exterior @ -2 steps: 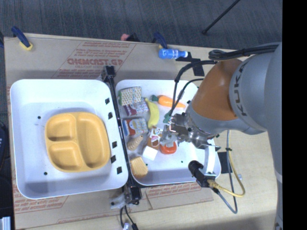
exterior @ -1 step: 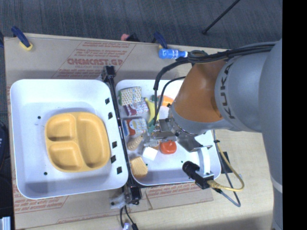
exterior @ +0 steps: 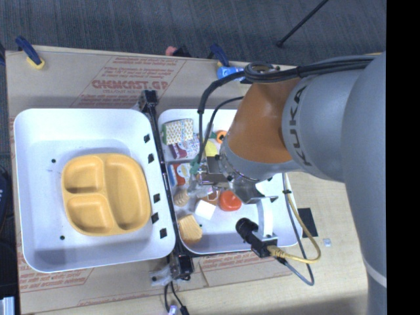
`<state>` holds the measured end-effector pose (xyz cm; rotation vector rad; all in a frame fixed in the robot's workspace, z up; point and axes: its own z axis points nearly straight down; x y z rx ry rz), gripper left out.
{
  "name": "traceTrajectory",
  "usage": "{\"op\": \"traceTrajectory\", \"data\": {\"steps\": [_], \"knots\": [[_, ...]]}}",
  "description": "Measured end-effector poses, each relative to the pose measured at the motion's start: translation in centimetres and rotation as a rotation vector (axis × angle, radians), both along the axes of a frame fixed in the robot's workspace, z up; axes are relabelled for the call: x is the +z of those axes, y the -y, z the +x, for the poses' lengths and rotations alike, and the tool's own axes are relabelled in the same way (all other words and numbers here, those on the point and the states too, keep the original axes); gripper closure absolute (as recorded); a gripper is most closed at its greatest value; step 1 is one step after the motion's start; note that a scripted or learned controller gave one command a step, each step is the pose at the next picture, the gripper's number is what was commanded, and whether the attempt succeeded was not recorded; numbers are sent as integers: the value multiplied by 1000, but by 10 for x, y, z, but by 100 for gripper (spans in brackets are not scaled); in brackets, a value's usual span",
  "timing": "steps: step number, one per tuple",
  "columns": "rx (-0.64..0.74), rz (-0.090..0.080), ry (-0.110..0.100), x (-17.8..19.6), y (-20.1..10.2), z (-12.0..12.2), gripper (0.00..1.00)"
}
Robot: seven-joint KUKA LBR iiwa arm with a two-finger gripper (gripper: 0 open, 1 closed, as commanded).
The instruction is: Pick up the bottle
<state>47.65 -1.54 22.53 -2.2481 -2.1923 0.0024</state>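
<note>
Two white bins, one yellow tray, one arm.

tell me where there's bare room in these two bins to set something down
Left bin: bare white floor all around the yellow divided tray, widest along its upper edge. Right bin: crowded near the divider with small items under the arm; only its lower strip looks bare.
</note>
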Motion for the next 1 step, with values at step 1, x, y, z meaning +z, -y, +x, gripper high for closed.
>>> {"op": "traceTrajectory", "data": {"steps": [1], "knots": [[159, 1, -4, -34, -69, -1, 100]]}}
